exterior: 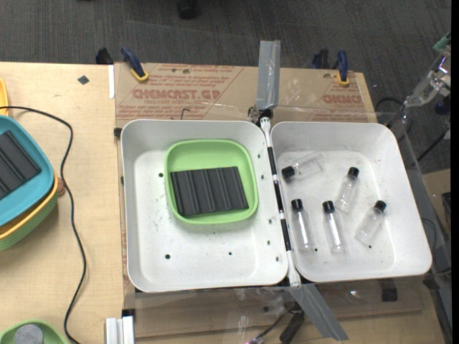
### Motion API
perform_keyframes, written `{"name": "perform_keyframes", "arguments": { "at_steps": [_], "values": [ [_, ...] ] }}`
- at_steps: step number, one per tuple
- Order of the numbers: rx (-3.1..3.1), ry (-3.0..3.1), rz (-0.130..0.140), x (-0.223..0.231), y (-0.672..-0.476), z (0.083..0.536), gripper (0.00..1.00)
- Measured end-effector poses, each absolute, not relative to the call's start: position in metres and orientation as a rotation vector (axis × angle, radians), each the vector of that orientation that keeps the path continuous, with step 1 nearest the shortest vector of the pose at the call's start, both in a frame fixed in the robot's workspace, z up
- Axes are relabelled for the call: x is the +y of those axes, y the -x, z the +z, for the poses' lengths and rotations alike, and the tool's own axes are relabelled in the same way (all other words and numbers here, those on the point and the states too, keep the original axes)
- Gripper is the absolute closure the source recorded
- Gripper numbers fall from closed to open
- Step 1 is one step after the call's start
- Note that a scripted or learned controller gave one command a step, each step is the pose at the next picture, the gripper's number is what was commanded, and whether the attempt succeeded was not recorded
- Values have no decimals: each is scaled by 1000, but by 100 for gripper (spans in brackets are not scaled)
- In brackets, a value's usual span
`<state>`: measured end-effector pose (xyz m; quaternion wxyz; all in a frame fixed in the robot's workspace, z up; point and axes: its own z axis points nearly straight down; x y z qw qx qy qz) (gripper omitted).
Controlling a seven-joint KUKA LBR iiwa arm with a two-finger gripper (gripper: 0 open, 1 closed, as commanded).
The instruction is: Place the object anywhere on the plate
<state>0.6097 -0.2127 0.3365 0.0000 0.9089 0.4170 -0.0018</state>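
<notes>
Starting at the gripper [436,83], which sits at the right edge beyond the far corner of the right bin [401,264], I cannot tell how its jaws stand or whether they hold anything.

The right bin holds 5 clear vials with black caps, all lying down and apart from one another. Vial 1 [301,169] lies across the bin, with its cap toward the left bin [143,256]. Vial 2 [348,188] runs near-to-far, cap at the far end. Vial 3 [301,226] and vial 4 [333,229] lie side by side, caps also far. Vial 5 [370,224] slants, with its cap far and to the right.

The left bin holds the green plate [178,160], square with rounded corners. On it rests a dark ribbed slab [209,190], with its long axis running left to right.

Behind both bins, a brown sheet [186,92] carries red print reading "CHEMCAST GP". On the wooden bench at the left, a teal tray [39,185] holds another dark slab.
</notes>
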Motion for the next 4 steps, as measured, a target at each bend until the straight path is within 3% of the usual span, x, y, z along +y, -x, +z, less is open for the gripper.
{"name": "perform_keyframes", "arguments": {
  "at_steps": [1,2,4],
  "values": [
    [1051,-2963,-10,-215,-619,291,0],
    [808,-3036,-7,-219,-630,319,0],
    [342,-3124,-8,-222,-626,270,0]
  ]
}}
